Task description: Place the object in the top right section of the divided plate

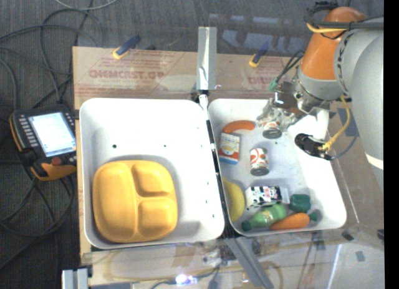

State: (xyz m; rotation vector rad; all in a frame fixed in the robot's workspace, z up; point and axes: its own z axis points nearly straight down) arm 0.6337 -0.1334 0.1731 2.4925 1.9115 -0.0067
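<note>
Yellow divided plate (pixel 135 201) lies in the left bin (pixel 93 119), far left of the gripper (pixel 272 121), its 3 sections bare. Below-left of the gripper stand 2 cans, one orange-topped (pixel 232 140), one small (pixel 259 160), probably candidates to pick. The gripper hovers over the right bin (pixel 336 194); its opening I cannot tell.

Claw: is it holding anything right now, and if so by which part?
Cannot be told. The claw sits over the right bin's upper part, above the cans, but this view does not show anything between its tips.
</note>
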